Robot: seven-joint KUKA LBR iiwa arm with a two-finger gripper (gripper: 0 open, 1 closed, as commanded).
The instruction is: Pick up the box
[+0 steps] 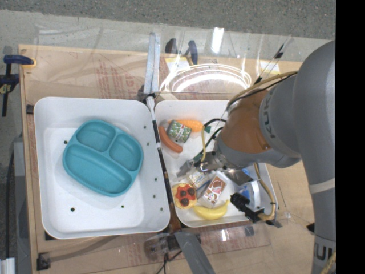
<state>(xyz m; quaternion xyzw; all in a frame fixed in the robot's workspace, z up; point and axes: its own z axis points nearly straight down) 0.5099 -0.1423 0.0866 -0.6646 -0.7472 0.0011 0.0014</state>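
A small brown box (214, 190) with a white and red label lies tilted in the right bin (268, 190), near its front. Just above and left of it is my gripper (197, 165), low over the bin's middle. A smaller pale packet (195, 178) lies right under the gripper's tip. The arm's orange band and grey wrist cover the bin's right half. Nothing is visibly held.
The right bin also holds a green-labelled can (179, 131), an orange carrot (195, 125), a sausage (171, 143), a red toy (183, 194), a banana (211, 212) and a blue item (242, 199). A teal divided plate (102, 164) lies in the left bin (51, 210).
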